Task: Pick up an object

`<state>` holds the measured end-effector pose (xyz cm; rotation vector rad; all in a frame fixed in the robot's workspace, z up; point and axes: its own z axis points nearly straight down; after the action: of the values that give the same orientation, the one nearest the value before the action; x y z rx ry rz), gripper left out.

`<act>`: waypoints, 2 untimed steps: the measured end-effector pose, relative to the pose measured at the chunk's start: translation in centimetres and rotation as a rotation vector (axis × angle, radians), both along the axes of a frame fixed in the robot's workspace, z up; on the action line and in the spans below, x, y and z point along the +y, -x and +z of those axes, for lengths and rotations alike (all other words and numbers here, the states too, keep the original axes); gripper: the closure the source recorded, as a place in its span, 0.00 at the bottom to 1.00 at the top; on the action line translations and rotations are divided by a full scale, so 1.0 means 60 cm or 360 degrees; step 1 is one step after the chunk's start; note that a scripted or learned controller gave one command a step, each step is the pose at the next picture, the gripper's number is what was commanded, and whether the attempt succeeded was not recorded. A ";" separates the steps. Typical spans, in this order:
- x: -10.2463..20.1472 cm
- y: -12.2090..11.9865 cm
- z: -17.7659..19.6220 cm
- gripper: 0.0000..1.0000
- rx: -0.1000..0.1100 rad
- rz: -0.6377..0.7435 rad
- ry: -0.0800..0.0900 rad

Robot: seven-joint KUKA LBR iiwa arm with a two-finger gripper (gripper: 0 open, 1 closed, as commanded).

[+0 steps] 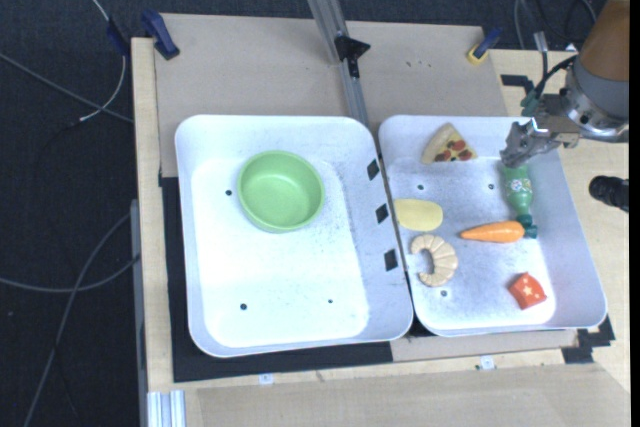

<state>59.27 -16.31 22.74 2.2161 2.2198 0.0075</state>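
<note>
— White plastic, twice over: left bin (200, 305) with a green bowl (281, 190) near its far edge; right bin (580, 300) with the small pieces.
— Which pieces, and where?
— Pizza slice (447, 145) by the far edge; yellow piece (417, 213) and ridged beige piece (436, 259) toward the left wall; carrot (492, 233) mid-bin; red piece (527, 290) near the near right corner; green bottle (517, 189) toward the far right.
— And the pincer (520, 145)?
— Low over the right bin's far right part, just at the bottle's top. Open or closed, cannot tell; nothing seen held.
</note>
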 end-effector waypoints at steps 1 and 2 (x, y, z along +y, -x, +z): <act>0.000 -0.003 0.096 1.00 -0.0005 0.0001 0.0001; 0.089 0.026 0.103 1.00 0.0021 0.0006 -0.0010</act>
<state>57.71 -10.95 28.90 2.2219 2.2337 0.0001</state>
